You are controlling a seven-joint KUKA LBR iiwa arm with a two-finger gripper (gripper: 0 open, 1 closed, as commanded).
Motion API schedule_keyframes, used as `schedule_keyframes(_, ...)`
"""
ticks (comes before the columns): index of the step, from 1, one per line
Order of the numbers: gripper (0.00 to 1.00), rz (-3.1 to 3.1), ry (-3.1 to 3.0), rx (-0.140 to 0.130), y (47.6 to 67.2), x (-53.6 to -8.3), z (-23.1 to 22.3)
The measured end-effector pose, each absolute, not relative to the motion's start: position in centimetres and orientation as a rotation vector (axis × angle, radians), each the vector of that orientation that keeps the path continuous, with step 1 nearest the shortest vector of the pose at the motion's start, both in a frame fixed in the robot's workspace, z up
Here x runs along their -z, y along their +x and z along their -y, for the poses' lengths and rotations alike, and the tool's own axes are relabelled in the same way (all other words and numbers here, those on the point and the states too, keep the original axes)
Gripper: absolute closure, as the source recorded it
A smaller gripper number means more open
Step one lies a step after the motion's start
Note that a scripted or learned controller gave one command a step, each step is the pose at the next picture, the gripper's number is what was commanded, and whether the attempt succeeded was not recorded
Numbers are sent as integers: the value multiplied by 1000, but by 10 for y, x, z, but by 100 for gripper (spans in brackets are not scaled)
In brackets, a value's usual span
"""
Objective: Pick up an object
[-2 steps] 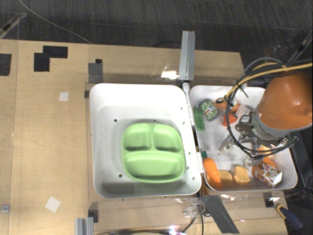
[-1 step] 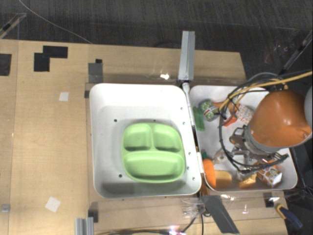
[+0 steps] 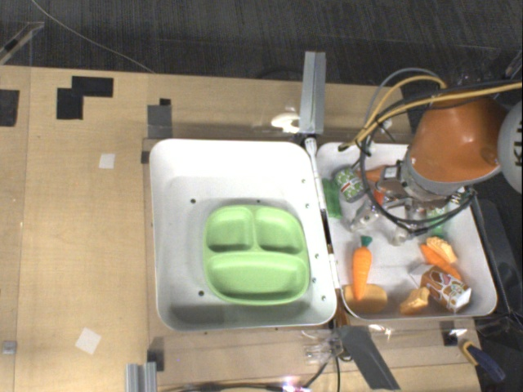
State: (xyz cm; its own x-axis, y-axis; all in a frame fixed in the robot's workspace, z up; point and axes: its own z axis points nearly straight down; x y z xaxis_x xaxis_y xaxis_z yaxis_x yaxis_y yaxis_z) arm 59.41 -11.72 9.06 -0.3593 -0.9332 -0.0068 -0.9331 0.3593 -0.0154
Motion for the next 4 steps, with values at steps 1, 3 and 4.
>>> schedule_keyframes(1, 0, -2469, -1915, 19, 539, -92, 110)
schedule_keyframes(3, 0, -2628, -1700, 24, 493, -92, 92)
schedule_keyframes(4, 0, -2742, -1517, 8, 560, -100, 145)
